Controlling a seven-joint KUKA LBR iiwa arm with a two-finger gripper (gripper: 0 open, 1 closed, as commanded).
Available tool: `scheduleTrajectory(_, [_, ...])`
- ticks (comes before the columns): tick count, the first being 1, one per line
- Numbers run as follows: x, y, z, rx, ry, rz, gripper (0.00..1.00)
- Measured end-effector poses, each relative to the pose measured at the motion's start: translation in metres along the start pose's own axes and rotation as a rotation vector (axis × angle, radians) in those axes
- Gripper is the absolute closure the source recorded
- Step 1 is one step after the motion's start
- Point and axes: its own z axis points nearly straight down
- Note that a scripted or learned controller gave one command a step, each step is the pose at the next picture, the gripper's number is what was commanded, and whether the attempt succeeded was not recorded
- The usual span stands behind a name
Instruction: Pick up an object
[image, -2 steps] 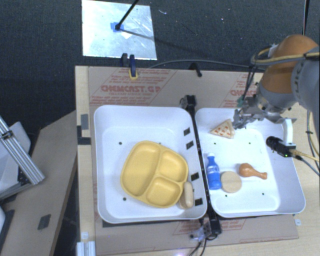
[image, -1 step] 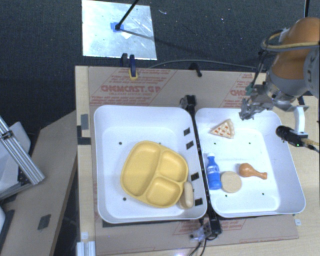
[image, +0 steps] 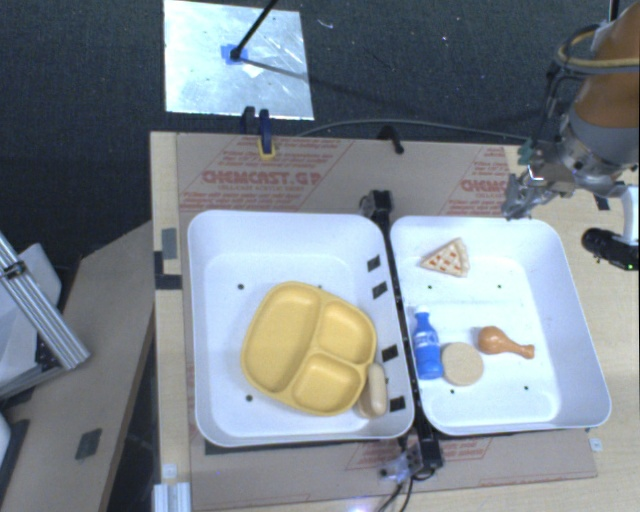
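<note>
We see the brown plastic drumstick (image: 503, 343) lying with its long axis left-right, thin end pointing right; the gripper (image: 521, 196) hovers apart, its opening we cannot tell

Left bin (image: 215, 300) holds a divided plate (image: 308, 347); right bin (image: 560, 300) holds pizza slice (image: 447, 259), bottle (image: 426, 345), cookie (image: 462, 364), drumstick (image: 502, 343).

- The brown board (image: 300, 165) lying under the two white bins carries red printed lettering behind the left bin; it reads roughly "CHEMCAST GP", with a line of smaller red print above it too small to read.
- The same red print stands at the board's far right corner (image: 490, 180), partly cut off and unreadable.
</note>
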Motion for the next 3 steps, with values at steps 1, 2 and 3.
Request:
scheduleTrajectory(1, [0.0,0.001,-0.012,0.003,0.001,-0.002,1.0])
scheduleTrajectory(2, [0.061,0.0,0.005,0.007,0.004,-0.007,1.0])
scheduleTrajectory(3, [0.111,-0.013,0.01,0.008,0.004,-0.007,1.0])
